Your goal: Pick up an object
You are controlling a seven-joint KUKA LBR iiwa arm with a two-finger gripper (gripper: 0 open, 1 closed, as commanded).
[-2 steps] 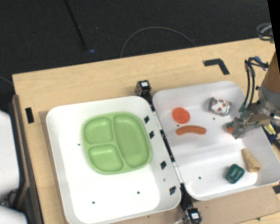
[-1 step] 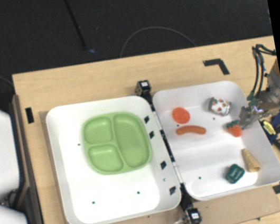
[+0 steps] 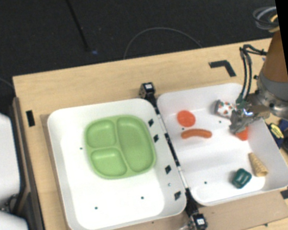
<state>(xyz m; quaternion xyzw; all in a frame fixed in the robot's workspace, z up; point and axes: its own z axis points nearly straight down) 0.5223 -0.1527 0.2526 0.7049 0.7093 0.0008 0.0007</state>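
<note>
Lying nearest in the right bin (image 3: 224, 194) are a dark green block (image 3: 241, 178) and, just beside it, a tan ridged cone (image 3: 258, 164), while a long orange sausage shape (image 3: 196, 134) and a round orange-red disc (image 3: 185, 117) sit farther back toward the divider. Over that bin's right side the gripper (image 3: 240, 122) hangs above a small orange piece (image 3: 242, 134), with a small white speckled object (image 3: 222, 107) just behind; whether it is parted or closed cannot be told. Alone in the left bin (image 3: 77, 206) sits a smooth light green divided plate (image 3: 121, 145).

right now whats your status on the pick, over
Pincer low in right bin, grip state unclear. Small orange piece directly beneath it. Orange sausage and orange disc lie apart to its left.
</note>
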